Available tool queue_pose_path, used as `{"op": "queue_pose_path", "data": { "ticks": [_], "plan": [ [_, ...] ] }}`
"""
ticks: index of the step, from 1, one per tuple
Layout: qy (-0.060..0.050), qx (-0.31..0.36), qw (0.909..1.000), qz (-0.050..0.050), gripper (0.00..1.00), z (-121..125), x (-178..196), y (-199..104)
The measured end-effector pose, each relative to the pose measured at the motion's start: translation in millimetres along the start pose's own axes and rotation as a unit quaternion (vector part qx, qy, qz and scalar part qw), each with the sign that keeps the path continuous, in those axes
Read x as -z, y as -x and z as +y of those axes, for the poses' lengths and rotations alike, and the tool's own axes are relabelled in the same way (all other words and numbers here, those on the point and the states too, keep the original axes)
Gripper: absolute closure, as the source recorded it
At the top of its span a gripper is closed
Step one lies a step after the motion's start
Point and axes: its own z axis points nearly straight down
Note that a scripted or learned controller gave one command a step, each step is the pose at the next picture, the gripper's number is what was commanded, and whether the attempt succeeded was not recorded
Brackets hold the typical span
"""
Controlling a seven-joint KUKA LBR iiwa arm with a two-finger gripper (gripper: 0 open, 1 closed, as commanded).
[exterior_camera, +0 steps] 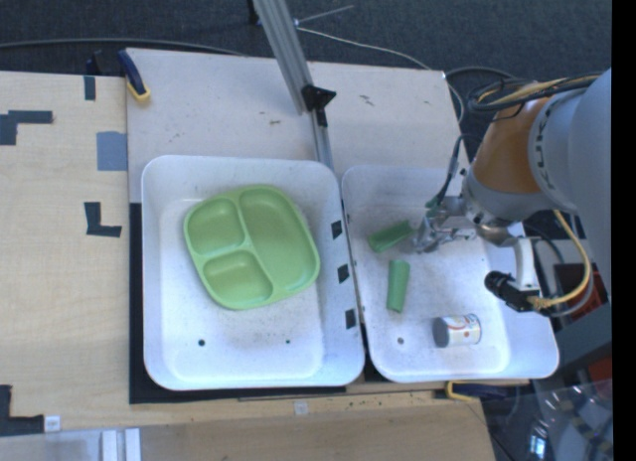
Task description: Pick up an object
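In the right white bin (527, 350), the jaws (429, 235) hover just beside a tilted green block (391, 236); their spread cannot be told. A glancing contact risks nudging the block away.

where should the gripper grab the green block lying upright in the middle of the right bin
Grip the green block across its narrow width at mid-length, coming straight down from above. It lies flat on the right bin floor, long axis running near to far, with bare floor on both long sides, so fingers would likely fit there.
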Motion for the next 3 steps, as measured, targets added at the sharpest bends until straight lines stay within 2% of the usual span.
{"op": "queue_pose_path", "data": {
  "ticks": [3],
  "plan": [
    [0.0,0.0,1.0,0.001,1.0,8.9,158.0,-18.9]
  ]
}}
